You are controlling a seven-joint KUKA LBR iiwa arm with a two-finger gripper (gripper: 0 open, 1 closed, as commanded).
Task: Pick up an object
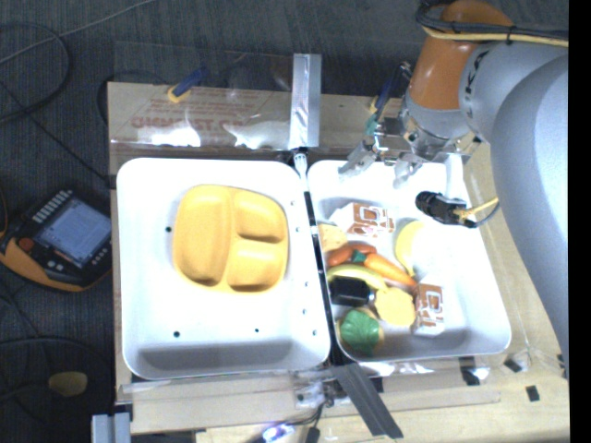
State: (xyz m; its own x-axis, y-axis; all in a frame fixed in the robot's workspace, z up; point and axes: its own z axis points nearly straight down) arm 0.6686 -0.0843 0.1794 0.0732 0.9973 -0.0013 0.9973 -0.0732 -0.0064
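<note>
**Overhead, arm poised at the far rim of the right bin**

Currently the grey arm (531,146) reaches in from the right, its orange band (445,67) turned toward the bench's far edge and the wrist angled down. The gripper (380,164) hangs over the far rim of the right bin (480,289), its 2 fingers spread apart with nothing between them. Below it lie the candidates (all jumbled together): 2 small printed packets (369,218), a carrot (380,266), a black piece (351,291), a green item (361,330) and pale yellow pieces (407,240). The left bin (148,330) holds a yellow divided tray (229,238).
</note>
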